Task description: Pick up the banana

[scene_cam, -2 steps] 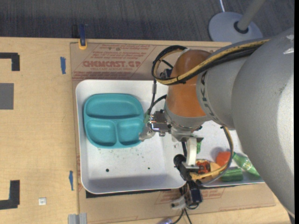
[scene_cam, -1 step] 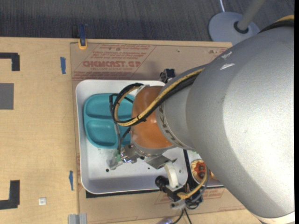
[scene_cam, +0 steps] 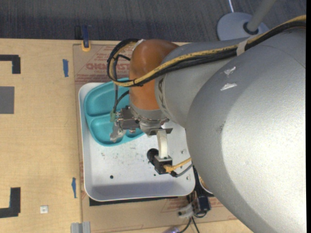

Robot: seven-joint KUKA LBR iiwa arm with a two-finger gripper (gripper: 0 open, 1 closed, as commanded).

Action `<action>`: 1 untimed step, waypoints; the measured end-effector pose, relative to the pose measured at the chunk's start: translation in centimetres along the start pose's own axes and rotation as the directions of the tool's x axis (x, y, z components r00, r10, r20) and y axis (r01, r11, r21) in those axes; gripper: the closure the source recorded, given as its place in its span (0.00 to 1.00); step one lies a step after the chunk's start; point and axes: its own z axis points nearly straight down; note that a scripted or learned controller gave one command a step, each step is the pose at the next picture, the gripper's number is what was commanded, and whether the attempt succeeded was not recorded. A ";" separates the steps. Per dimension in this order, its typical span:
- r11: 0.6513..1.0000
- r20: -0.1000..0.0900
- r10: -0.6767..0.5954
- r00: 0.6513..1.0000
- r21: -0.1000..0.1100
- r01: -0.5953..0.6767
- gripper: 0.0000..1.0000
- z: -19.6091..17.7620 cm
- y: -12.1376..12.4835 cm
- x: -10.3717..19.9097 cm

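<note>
The big grey arm [scene_cam: 243, 120] eats up most of the right side of the frame, coming in from the right with its orange band [scene_cam: 148, 67] sitting around upper centre; black and yellow cables [scene_cam: 204, 57] run along the top of it toward the wrist.

The hand [scene_cam: 116, 132] hangs just left of centre, right over the lower edge of a teal divided dish [scene_cam: 99, 106]; honestly can't tell how far it's open from this angle, the wrist blocks most of it, and I can't make out anything between its fingers.

The teal dish sits in the upper left part of a shallow white bin [scene_cam: 126, 178]; the bin floor has some dark specks on it. Below the wrist, near the middle of the bin, there's a small black fitting with a white bracket [scene_cam: 160, 157] and a yellow-tipped cable coming off it.

The banana: can't spot it anywhere, so can't say where it is; could be under the arm.

The bin rests on a tan cardboard-looking table [scene_cam: 39, 130] with blue tape bits [scene_cam: 65, 68] and black corner marks [scene_cam: 12, 64] at the left side of the frame; dark carpet [scene_cam: 146, 8] along the top.
</note>
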 end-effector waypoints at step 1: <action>0.949 -0.005 -0.315 0.949 -0.021 0.315 0.00 -4.4 -6.0 -6.8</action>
